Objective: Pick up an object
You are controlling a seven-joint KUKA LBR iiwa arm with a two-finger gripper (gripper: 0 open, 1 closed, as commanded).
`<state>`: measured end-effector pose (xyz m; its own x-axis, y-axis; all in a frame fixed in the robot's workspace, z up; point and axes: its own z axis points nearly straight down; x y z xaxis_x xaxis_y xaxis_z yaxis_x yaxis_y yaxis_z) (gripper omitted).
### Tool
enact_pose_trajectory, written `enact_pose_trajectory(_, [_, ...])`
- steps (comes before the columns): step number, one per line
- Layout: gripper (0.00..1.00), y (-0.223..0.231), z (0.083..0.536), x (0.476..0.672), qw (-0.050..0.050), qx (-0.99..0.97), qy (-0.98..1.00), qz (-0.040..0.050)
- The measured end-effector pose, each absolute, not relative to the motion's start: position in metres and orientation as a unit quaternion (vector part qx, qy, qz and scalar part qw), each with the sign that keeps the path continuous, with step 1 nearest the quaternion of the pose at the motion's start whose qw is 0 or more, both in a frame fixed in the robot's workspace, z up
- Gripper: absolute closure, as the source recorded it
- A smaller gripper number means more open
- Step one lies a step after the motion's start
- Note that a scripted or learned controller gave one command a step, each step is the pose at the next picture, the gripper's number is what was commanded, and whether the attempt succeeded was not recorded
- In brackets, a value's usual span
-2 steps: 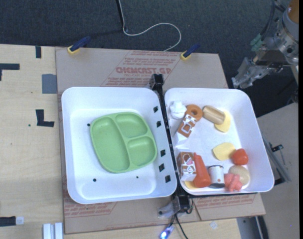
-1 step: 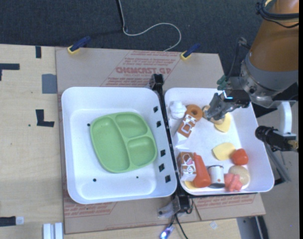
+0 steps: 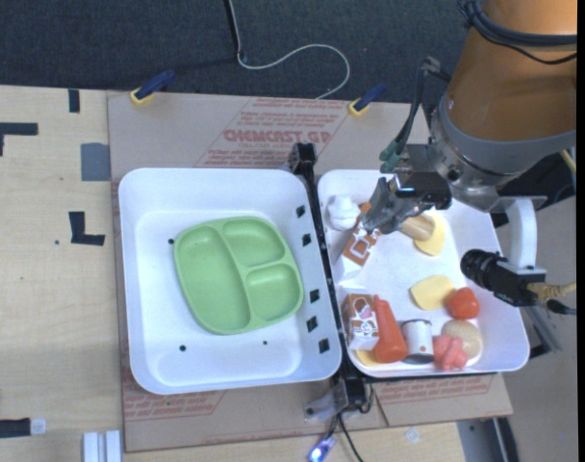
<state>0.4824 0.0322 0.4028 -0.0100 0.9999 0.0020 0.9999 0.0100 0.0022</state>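
Camera view from above the bench: the arm's jaws point(image 3: 377, 221) hang low over the right bin point(image 3: 512, 354), at a small orange-and-white packet point(image 3: 359, 246) near the bin's left wall; whether they grip it cannot be told. Toy foods crowd the bin's near corner; a green divided plate point(image 3: 239, 273) lies in the left bin point(image 3: 153, 258). Judged mid-grasp, the next move calls for a clean lift.

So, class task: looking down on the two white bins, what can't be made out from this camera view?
- Claw: whether it is open or shut, blurred and partly covered by the wrist.
- Small orange packet under it: label too small to read.
- Pile in the right bin's near corner: items overlap, so their shapes are unclear.
- Arm: cut off by the top edge.
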Motion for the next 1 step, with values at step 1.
enact_pose_trajectory(1, [1.00, 0.1062, 0.4634, 0.4838, 0.001, 0.704, 0.710, 0.0025])
